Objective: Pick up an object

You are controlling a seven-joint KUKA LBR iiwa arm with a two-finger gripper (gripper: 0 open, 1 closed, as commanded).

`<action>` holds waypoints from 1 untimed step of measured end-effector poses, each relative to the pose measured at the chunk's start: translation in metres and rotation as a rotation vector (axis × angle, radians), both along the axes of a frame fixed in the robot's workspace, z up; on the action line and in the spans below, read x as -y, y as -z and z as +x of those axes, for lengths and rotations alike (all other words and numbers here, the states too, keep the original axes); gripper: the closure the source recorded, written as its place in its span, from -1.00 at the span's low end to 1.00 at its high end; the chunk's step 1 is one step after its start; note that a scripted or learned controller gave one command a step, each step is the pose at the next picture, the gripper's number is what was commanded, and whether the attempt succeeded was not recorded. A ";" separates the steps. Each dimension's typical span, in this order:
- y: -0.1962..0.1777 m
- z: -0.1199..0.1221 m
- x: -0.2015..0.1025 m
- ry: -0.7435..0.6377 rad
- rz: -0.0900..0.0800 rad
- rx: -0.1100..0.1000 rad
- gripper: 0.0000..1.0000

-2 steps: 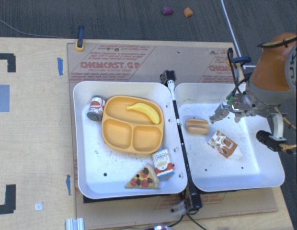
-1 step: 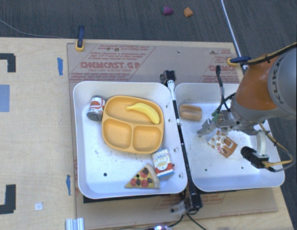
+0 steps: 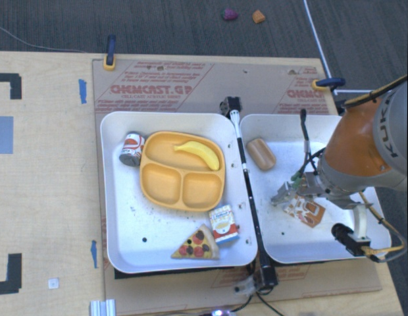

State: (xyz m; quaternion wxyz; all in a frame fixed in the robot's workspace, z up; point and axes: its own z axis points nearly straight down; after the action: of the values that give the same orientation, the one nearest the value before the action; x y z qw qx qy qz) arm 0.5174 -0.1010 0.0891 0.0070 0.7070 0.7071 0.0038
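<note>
My gripper (image 3: pixel 287 193) hangs low over the right bin (image 3: pixel 283 242), near its middle. Just right of and below its tip lies a flat orange-and-white patterned piece (image 3: pixel 305 212), partly covered by the wrist. A tan bread roll (image 3: pixel 261 153) lies in the same bin's upper left, apart from the gripper. In the left bin (image 3: pixel 118 242) a yellow divided plate (image 3: pixel 166 184) holds a banana (image 3: pixel 199 153) in its top compartment.
The left bin also holds a small can (image 3: pixel 131 149) beside the plate, a little carton (image 3: pixel 224 223) and a pizza slice (image 3: pixel 198 245) near the front. Clamps (image 3: pixel 110 51) pin the board at the back. Two small objects (image 3: pixel 243 16) lie on the floor beyond.
</note>
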 end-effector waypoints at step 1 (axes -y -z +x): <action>-0.012 0.001 0.005 0.004 -0.010 0.009 1.00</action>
State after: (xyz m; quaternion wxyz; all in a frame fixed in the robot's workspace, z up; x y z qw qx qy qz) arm 0.5189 -0.1060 0.1007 0.0137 0.7086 0.7055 0.0031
